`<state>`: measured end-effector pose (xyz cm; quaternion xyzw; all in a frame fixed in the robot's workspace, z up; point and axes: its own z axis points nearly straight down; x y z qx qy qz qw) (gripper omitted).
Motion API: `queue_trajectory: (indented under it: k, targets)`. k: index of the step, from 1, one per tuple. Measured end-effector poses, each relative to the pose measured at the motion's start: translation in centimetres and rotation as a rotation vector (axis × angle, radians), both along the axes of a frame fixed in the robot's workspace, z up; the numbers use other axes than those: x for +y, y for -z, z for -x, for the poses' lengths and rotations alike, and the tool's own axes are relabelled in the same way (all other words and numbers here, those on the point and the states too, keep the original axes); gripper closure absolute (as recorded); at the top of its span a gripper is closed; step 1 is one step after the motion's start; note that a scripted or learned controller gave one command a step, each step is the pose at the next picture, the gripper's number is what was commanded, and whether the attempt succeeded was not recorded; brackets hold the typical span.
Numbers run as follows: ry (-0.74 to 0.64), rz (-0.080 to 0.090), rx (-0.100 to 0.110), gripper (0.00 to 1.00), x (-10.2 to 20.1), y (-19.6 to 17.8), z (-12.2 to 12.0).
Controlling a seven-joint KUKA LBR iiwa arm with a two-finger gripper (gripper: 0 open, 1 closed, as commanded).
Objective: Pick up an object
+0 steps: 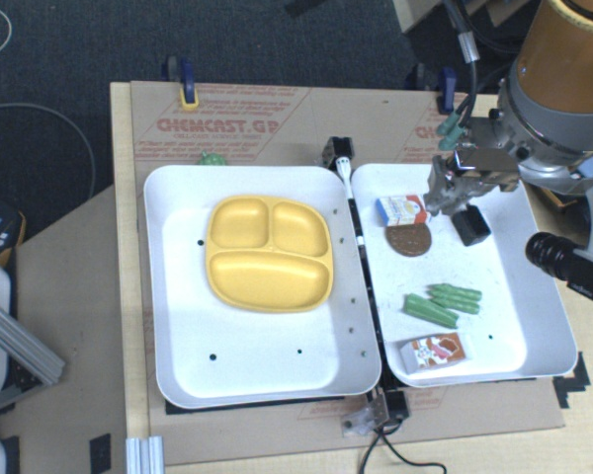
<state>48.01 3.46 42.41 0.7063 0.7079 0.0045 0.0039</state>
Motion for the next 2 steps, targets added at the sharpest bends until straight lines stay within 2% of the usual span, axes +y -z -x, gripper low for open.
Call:
queue_trajectory:
  k: [1, 2]
  targets:
    - [0.009, 0.002, 0.023, 1.00, -5.6, 11.7, 0.2]
    - [0.002, 0.001, 0.010, 1.00, -5.6, 10.5, 0.1]
